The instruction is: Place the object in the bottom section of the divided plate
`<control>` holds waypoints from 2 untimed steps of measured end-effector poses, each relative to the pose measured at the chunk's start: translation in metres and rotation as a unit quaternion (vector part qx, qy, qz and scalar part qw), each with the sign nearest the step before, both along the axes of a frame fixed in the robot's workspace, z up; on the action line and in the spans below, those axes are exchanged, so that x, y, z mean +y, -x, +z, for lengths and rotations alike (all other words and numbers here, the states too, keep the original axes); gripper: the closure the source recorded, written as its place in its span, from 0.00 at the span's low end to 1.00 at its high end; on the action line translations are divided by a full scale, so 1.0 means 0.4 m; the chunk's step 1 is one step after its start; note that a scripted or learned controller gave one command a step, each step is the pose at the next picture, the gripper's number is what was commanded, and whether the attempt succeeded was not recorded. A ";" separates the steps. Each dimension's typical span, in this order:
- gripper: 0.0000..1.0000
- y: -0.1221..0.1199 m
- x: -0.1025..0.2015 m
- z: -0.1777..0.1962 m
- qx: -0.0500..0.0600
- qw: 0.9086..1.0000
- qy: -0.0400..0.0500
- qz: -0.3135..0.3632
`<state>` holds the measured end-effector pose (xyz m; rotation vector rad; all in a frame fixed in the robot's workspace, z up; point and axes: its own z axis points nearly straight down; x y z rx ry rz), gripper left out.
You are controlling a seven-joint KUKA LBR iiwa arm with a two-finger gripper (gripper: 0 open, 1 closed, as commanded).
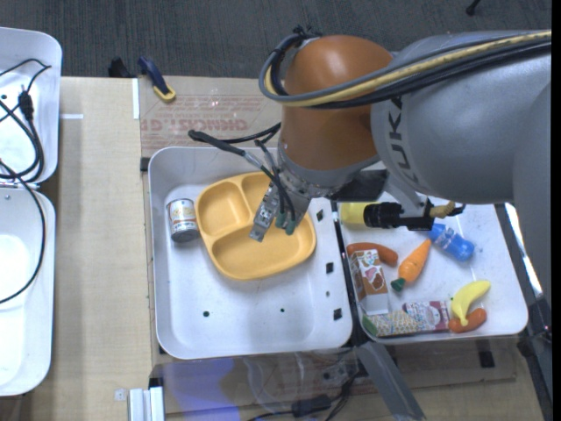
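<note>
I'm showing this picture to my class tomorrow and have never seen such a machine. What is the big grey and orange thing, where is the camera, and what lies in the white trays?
The big grey and orange shape is a robot arm, reaching in from the right. At its end is a two-finger gripper, hovering over a yellow divided plate. I cannot tell whether it holds anything. The one camera sits above the bench and looks down at a slant. The plate lies in the left white bin, with a small tin can beside it. The right white bin holds toy groceries: a carrot, a banana, a blue bottle, a yellow bottle and some packets.
</note>
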<state>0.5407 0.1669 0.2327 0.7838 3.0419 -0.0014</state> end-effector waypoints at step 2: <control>1.00 -0.003 -0.004 0.022 -0.001 1.000 0.000 -0.002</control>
